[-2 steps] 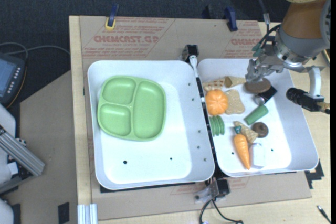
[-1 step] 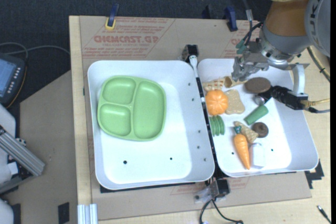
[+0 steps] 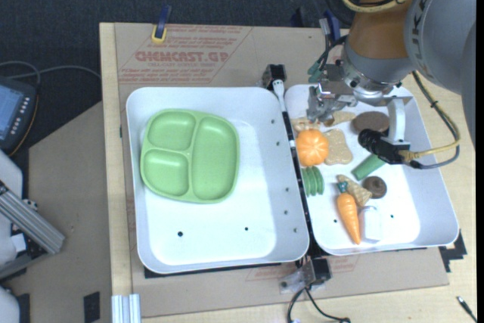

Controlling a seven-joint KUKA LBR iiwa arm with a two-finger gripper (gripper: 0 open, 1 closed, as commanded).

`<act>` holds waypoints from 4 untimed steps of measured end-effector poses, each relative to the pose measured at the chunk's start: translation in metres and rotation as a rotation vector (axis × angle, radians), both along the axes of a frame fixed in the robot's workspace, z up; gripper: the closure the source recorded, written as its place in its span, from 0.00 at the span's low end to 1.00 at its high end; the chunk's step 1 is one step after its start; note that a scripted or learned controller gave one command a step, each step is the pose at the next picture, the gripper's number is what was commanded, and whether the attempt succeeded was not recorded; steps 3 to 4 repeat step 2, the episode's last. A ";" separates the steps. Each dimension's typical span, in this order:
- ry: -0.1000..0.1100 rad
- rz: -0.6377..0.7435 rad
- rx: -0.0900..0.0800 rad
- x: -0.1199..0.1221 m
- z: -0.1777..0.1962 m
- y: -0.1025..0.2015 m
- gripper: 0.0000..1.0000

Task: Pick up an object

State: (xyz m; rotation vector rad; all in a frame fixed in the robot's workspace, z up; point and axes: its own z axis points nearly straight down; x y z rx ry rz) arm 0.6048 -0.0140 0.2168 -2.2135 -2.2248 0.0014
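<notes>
My gripper (image 3: 325,108) hangs over the far left part of the right bin (image 3: 431,215), just above the toy food heap. Right below it lie an orange fruit (image 3: 311,147) and a beige cracker-like piece (image 3: 338,147). A green ridged piece (image 3: 313,181) sits beside the bin's left wall. Toward the front lies a carrot (image 3: 349,215). A brown round piece (image 3: 370,122), a green block (image 3: 370,166) and a small dark brown disc (image 3: 375,187) lie to the right. I see nothing held between the fingers.
The left bin (image 3: 215,238) holds a green divided plate (image 3: 190,155). A white piece (image 3: 373,224) lies next to the carrot. The bins meet along a black clipped divider (image 3: 291,163). Cardboard underlies both bins.
</notes>
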 end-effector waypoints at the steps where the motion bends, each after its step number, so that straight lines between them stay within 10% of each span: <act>1: -0.003 -0.002 -0.001 0.002 0.000 0.018 1.00; 4: -0.004 -0.004 -0.002 0.004 -0.002 0.019 1.00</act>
